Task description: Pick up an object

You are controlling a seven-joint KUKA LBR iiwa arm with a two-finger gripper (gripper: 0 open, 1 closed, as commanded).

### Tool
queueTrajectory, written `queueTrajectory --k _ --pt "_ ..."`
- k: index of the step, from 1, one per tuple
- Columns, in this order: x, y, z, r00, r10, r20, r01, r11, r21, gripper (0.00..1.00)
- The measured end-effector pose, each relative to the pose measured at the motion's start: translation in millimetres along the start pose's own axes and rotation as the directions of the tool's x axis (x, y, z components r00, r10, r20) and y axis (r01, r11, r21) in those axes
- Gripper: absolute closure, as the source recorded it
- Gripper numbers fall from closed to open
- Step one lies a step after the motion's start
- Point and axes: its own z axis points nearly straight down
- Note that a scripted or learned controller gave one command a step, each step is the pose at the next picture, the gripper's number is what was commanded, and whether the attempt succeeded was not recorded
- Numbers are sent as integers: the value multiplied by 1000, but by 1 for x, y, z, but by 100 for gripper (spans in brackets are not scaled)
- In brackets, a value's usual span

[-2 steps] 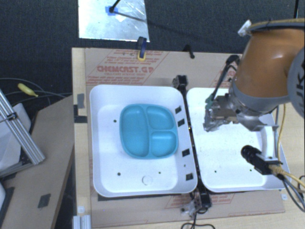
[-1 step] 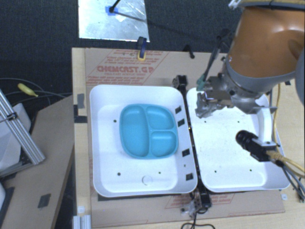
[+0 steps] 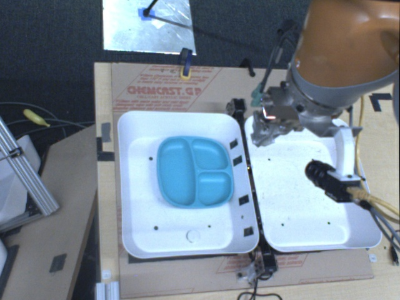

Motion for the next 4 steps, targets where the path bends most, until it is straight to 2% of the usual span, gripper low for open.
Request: queueTrajectory --k 1,2,3,4 --pt "-42 12 81 1000 8 5 -8 1000 10 100" --pt "-81 -2 100 1000 10 3 -10 1000 5 100" --pt "-7 -1 99 1000 -4 0 4 1000 4 100" --pt "-51 1 -85 1000 5 -1 -5 1000 -17 100"
